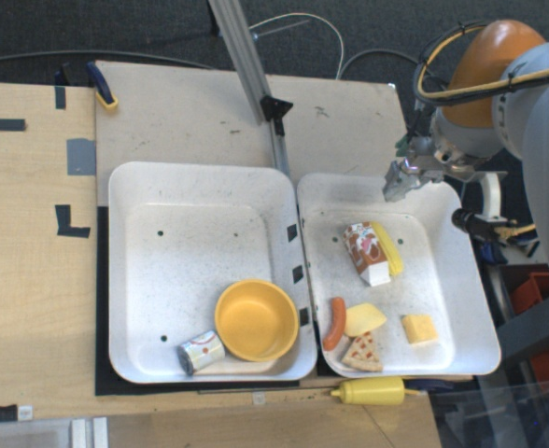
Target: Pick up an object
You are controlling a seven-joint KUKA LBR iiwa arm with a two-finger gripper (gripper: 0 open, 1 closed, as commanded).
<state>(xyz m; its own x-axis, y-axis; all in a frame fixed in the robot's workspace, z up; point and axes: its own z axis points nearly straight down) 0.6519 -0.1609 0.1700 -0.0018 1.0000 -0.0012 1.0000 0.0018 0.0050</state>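
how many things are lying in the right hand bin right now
6: carton and banana touching mid-bin; hot dog, cheese wedge, pizza slice clustered at the near edge; cheese cube apart.

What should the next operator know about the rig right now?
The hand hovers over the right white bin's far rim, with nothing visibly in it.
In that bin: a brown-and-white carton beside a yellow banana, an orange sausage, a pizza slice, a pale cheese wedge and a yellow cube.
The left white bin holds a yellow bowl and a small can.
Nothing picked yet; the grasp remains.
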